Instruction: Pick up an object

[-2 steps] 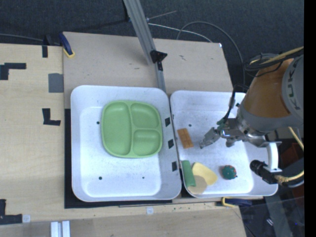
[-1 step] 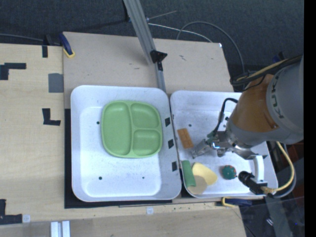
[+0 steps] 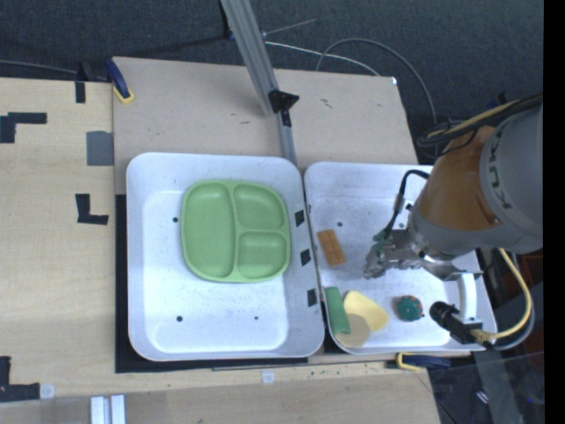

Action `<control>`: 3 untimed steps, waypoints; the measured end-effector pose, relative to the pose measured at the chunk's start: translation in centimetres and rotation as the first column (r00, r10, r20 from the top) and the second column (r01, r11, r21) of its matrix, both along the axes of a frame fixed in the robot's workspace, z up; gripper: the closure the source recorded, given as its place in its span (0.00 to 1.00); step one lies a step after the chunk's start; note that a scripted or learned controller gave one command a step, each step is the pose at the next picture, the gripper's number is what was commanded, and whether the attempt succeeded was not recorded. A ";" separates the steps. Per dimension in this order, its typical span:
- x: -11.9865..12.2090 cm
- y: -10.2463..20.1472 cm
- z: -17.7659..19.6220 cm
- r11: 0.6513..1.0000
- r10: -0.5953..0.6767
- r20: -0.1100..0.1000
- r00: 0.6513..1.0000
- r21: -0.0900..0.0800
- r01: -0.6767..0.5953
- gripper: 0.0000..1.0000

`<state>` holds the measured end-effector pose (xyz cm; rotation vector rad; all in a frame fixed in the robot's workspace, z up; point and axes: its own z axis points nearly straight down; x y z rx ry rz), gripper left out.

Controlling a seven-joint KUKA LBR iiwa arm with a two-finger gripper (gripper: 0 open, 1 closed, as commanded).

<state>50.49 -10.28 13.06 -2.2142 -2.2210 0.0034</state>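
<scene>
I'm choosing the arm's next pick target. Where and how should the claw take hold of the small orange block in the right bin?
Grip the orange block across its narrow width, on the two long sides, coming straight down from above. It lies flat and apart from the other pieces, with bare bin floor on either side, so the fingers should have room to straddle it.

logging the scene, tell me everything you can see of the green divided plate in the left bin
The green divided plate is a pale green, rounded-square tray that looks like matte plastic. Raised ridges split it into three sections: one tall section on its left side and two smaller ones stacked on its right. It lies flat and right side up on the floor of the left bin, in the upper middle part. Nothing rests in it or touches it besides the bin floor. The gripper is over the other bin.
</scene>
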 end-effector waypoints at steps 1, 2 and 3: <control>0.4 -0.6 6.0 1.000 -0.002 0.010 1.000 -0.003 0.002 1.00; 0.5 -0.6 11.3 1.000 -0.001 0.010 1.000 -0.003 0.001 1.00; 1.1 4.9 9.9 1.000 0.004 0.003 1.000 -0.001 -0.004 1.00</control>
